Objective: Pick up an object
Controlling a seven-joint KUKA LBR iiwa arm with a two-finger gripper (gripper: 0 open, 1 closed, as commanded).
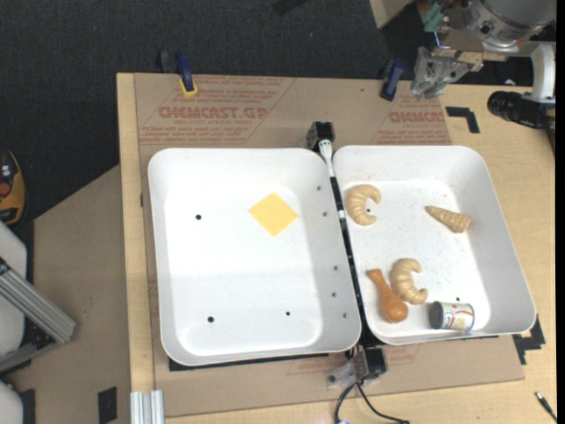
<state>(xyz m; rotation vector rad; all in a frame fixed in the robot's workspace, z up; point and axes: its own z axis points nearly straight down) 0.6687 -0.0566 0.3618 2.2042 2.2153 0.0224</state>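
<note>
Camera view, looking down at a slant on the bench (pixel 265 104), brown board top with two white bins side by side. Gripper (pixel 430 71) hangs beyond the far edge of the right bin (pixel 494 228), near the bench's far right corner, well apart from everything in the bins. Nothing between its fingers; whether they are spread or pressed together, cannot tell, too small and blurred.

Right bin contents: croissant (pixel 362 203) near the far left corner, close to the divider; cone (pixel 448 219) toward the far right side, lying flat; second croissant (pixel 409 279) near the middle of the near half; orange drumstick (pixel 387 296) just beside it on the left, touching or nearly so; small can (pixel 453 315) lying on its side at the near edge.

Left bin (pixel 177 263): yellow square (pixel 274 213) flat on the floor, toward the far right part.

Blue clamps (pixel 185 71) on the bench's far edge.
</note>
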